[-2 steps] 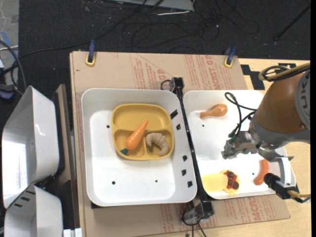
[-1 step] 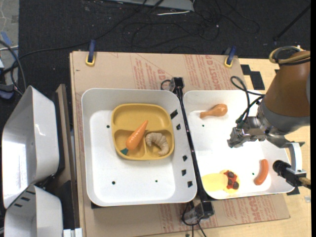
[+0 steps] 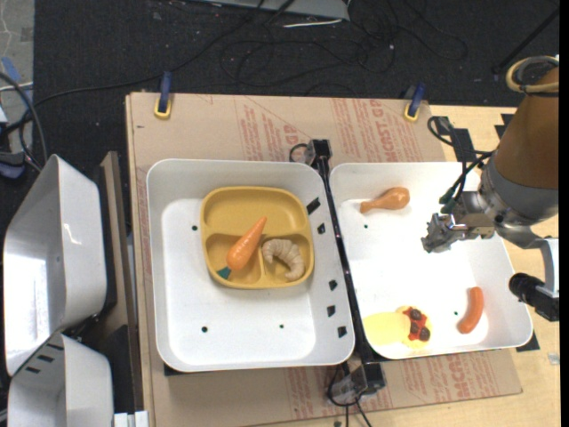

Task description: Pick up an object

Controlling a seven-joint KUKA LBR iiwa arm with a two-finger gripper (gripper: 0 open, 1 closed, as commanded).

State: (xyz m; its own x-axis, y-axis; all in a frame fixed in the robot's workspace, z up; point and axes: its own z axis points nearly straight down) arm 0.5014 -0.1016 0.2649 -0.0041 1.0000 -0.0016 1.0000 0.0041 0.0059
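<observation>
My gripper (image 3: pixel 437 236) hangs over the right bin (image 3: pixel 400 265), near its upper right part, pointing left. A toy chicken drumstick (image 3: pixel 386 201) lies a short way up and left of it. An orange sausage (image 3: pixel 470 310) rests below it near the bin's right edge. A yellow fried-egg piece with red and dark bits (image 3: pixel 400 326) sits at the bin's front edge. In the left bin (image 3: pixel 178 318) a yellow divided plate (image 3: pixel 213 212) holds a carrot (image 3: pixel 246 244) and a pale shrimp (image 3: pixel 285 256).
A black divider with clips (image 3: pixel 333 238) runs between the two bins. White containers (image 3: pixel 49 256) stand off the bench at the left. Cables trail across the dark floor behind the bench.
</observation>
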